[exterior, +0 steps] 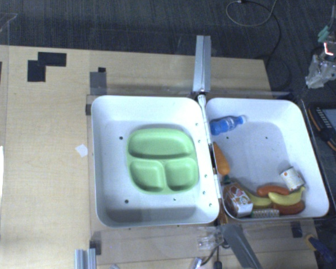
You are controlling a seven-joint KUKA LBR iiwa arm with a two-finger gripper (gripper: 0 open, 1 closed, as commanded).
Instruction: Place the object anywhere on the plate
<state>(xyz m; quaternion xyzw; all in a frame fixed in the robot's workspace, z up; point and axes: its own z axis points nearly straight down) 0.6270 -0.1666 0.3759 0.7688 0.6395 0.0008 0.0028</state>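
Gripper [323, 72] sitting far up-right of bins; jaw state: cannot tell. Plate [162, 158] lying bare. Bottle [227, 124] round, risking slipping; banana [283, 195] crowded among 3+ items, risking mis-grasp.

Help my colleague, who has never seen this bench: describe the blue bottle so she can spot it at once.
Find the right bin of the two white ones. Along its upper left wall, next to the divider, lies the bottle on its side. It is the only blue thing there, apart from the food toys heaped at the bottom edge.
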